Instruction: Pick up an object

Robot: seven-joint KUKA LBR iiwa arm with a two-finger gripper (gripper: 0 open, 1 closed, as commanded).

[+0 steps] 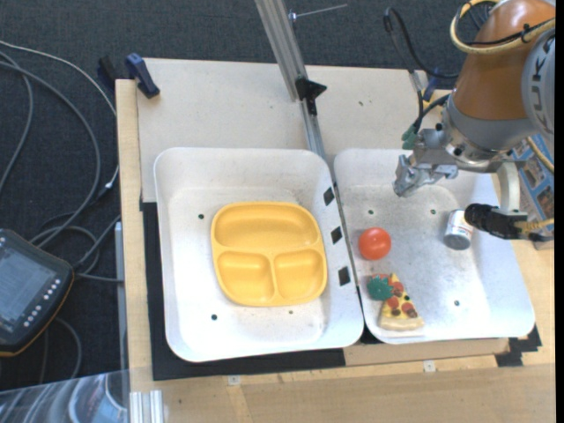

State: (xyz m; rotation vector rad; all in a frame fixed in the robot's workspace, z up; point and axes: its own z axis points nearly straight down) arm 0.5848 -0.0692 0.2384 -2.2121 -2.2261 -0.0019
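No text, label, brand or number can be read anywhere. The handheld control unit [26, 293] at the left edge has a lit screen, but its contents are too small and blurred to make out. The colourful printed surface [535, 179] at the far right is likewise illegible.

One fixed camera sits high above the surface [220, 95], looking down at a slant and far enough back to take in both white bins side by side. The tool [407, 183] enters from the right of the frame and sits in the upper right; the right bin [493, 298] lies under and below it, the left bin [176, 236] off to its left. Dark floor and cables border the surface further left.
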